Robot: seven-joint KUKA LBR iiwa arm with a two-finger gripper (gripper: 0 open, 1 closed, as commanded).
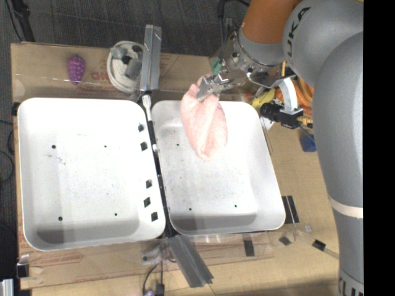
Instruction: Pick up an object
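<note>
Above the right bin [271, 205], near its far rim, my gripper [213, 84] had pinched shut on the top edge of the pink cloth [205, 123] hanging over it, so I judged a slow, steady lift safest.

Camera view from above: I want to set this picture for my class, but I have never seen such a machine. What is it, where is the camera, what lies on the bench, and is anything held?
The big grey shape with the orange band is a robot arm reaching in from the right. The one camera looks down at a slant on a bench with two shallow white bins, a left bin and a right bin. At the arm's tip, the gripper pinches the top of a pink cloth, which hangs over the right bin's far end. Behind the bins lie a purple object and a white coil.
</note>
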